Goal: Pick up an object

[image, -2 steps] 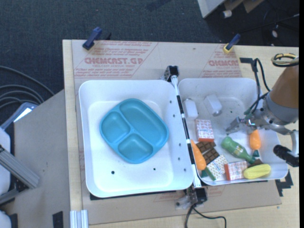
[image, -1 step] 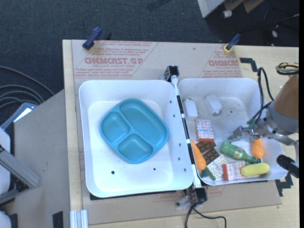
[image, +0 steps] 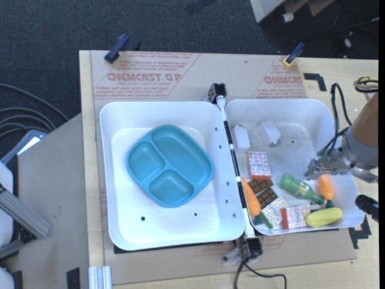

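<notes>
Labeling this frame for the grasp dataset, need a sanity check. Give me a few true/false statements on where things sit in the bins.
1. The blue divided plate lies in the left bin. True.
2. The yellow banana lies on the blue plate. False: it lies in the right bin, near its front right corner.
3. The end effector is over the right bin, close to the green bottle and an orange carrot. True.
4. The plate's compartments hold toy food. False: all three look bare.
5. A second orange carrot lies by the right bin's left wall. True.
6. The right bin holds just one object. False: it holds many.
</notes>
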Robot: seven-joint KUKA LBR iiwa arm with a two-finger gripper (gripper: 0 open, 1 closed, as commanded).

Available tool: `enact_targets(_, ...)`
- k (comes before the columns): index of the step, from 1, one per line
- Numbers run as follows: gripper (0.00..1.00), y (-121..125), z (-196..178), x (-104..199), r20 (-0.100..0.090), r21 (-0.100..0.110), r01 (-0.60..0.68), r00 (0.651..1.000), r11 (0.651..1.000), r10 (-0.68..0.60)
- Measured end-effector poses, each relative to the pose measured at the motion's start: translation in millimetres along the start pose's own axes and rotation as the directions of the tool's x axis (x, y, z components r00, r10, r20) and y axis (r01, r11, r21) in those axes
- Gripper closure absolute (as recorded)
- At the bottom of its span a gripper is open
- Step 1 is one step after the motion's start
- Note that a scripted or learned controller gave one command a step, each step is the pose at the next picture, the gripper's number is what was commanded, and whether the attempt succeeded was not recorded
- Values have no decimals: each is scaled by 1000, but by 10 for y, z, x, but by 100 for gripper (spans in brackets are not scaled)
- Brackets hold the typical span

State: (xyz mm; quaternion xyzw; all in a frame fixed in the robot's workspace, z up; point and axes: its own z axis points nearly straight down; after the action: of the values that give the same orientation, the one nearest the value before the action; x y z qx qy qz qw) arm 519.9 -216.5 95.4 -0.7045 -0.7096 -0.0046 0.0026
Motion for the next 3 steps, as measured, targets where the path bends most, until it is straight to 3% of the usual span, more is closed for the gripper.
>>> enact_targets(1, 100, 537, -632, 518, 10, 1, -6, 1000, 1000, 6)
enact_targets(2, 0, 532, -628, 514, 10, 2, -6, 1000, 1000, 6)
enact_targets(3, 0, 98, -394, -74, 10, 5, -8, 1000, 1000, 8)
